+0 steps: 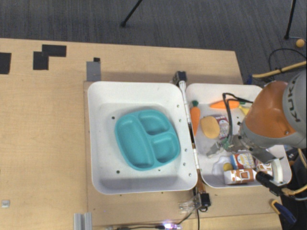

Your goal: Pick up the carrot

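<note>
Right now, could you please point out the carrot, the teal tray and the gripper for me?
carrot (pixel 195 117): camera view, middle of its orange body.
teal tray (pixel 130 145): camera view, its long left compartment.
gripper (pixel 221 145): camera view, between its fingertips.

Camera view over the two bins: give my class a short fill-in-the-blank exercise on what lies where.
1. The teal divided tray sits in the ____ bin.
2. The carrot lies in the ____ bin.
3. The band above the arm's wrist is coloured ____.

Missing words: left; right; orange
</note>
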You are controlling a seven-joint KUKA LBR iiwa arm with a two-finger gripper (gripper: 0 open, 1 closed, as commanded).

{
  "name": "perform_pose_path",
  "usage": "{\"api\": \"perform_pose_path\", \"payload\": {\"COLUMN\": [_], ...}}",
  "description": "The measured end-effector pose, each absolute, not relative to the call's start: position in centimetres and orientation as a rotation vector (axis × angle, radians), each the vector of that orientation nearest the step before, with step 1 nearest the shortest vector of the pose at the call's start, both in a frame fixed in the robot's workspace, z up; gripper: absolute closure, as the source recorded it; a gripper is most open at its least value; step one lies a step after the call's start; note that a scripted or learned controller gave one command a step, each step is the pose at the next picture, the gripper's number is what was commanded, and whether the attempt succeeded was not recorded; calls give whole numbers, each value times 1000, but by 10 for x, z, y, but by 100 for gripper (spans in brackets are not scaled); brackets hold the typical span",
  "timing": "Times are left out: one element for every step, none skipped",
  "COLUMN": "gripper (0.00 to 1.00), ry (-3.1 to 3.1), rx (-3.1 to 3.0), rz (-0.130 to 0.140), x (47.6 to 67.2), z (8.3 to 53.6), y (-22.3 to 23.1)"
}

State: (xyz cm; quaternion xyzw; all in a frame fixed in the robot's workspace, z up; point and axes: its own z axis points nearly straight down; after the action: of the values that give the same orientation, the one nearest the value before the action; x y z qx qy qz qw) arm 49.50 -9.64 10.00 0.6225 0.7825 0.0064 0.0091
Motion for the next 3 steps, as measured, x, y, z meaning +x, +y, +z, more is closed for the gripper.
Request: {"api": "perform_pose_path", "payload": {"gripper": [0, 0, 0], "ry": [2431, 2456, 2313], "rx": [1978, 2041, 2111], "rz": [7, -43, 22], "x": [572, 661, 630], "z": [86, 88, 192], "y": [-106, -116, -36]}}
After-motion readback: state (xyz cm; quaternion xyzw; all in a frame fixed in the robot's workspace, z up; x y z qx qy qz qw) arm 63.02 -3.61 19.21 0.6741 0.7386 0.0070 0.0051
